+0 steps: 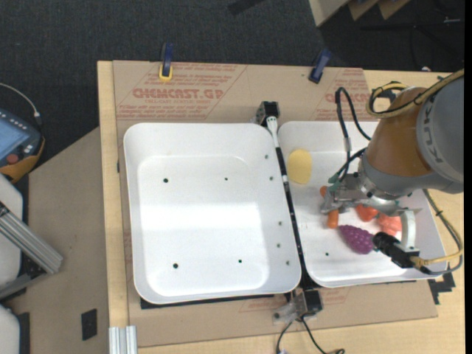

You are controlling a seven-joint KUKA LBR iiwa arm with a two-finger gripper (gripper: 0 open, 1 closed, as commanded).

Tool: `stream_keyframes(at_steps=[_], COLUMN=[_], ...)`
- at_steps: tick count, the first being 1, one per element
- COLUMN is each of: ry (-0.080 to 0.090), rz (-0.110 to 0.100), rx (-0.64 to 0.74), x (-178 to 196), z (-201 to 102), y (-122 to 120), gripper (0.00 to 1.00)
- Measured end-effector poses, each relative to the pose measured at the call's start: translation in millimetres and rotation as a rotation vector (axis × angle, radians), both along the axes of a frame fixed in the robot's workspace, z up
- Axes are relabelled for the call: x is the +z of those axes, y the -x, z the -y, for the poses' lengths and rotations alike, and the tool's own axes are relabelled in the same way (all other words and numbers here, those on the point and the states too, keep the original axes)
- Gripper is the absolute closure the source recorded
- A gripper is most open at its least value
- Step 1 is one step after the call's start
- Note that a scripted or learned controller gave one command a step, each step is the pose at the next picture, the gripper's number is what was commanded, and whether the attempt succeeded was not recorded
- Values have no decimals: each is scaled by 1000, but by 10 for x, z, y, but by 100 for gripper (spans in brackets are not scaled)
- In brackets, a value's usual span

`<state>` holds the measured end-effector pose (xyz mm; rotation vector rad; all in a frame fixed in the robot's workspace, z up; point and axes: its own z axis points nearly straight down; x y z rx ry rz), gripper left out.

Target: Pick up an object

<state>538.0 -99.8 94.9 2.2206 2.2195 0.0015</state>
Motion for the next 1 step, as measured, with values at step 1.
stream_keyframes(at_steps=[1], ry=[-2], rz=[9], rx=[9], x=[957], z=[-837], y=[-406], gripper=[100])
